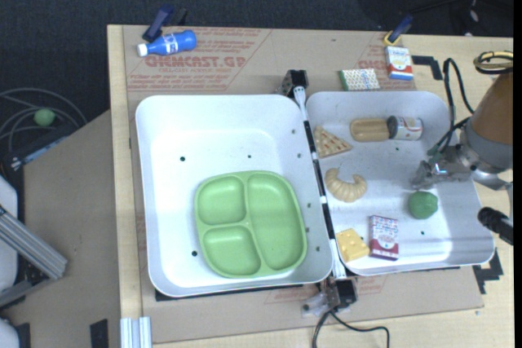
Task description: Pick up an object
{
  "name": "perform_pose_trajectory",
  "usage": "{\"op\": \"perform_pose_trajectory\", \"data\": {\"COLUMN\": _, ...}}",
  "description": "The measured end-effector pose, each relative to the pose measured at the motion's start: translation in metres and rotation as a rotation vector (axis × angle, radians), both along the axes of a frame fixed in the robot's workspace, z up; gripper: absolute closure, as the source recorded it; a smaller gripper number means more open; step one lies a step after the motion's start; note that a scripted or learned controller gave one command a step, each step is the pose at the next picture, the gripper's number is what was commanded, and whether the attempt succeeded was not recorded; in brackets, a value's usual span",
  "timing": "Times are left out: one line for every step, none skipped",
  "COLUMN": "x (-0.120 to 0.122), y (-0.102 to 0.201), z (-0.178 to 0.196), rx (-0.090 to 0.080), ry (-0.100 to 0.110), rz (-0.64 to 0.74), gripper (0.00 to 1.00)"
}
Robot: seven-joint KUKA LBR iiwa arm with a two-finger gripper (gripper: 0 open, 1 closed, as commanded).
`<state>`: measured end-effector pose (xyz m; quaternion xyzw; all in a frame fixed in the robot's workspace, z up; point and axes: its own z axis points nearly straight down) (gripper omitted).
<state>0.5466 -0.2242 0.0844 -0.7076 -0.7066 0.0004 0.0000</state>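
Two shallow white bins sit side by side on the bench. The left bin holds a green divided plate with three compartments, lying flat toward its near side. The right bin holds the smaller items: a tan bottle-like object with a dark cap and white end lying on its side near the far wall, a waffle-patterned triangular piece beside the wall shared with the left bin, a croissant just nearer than that, a yellow cheese wedge at the near left corner, and a small red and white box just right of the cheese. A green ball rests toward the right side of this bin. The arm reaches in from the right, and the gripper sits low over the bin just above and beside the green ball; whether it touches the ball cannot be told, and its state cannot be made out from this angle. Outside the bins, a blue and white bottle lies on the bench at the far left, and two small cartons lie beyond the right bin.
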Motion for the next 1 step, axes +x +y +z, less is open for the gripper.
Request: {"op": "perform_pose_trajectory", "data": {"x": 0.0012, "y": 0.0053, "z": -0.0002, "rx": 0.011, "ry": 0.003, "rz": 0.005, "gripper": 0.00}}
